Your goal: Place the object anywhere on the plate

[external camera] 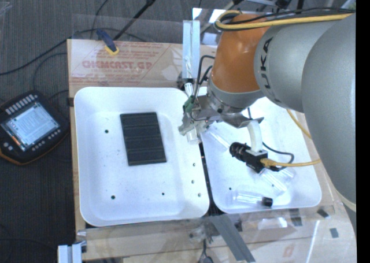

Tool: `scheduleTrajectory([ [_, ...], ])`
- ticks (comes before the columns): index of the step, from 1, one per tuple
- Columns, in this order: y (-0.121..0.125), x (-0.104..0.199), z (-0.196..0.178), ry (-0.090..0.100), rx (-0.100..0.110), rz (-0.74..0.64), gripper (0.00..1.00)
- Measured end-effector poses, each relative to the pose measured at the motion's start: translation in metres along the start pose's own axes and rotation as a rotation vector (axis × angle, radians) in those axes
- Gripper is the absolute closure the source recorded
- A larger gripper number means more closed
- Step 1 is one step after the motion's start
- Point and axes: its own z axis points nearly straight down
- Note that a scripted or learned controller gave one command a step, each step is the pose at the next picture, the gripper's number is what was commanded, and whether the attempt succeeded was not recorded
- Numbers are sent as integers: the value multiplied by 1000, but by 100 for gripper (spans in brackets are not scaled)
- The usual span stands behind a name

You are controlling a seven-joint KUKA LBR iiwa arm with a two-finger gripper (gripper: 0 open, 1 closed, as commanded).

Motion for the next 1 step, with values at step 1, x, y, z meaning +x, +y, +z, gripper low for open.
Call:
scheduleTrajectory([
  [1,53,52,76,0,-1,-304,100],
])
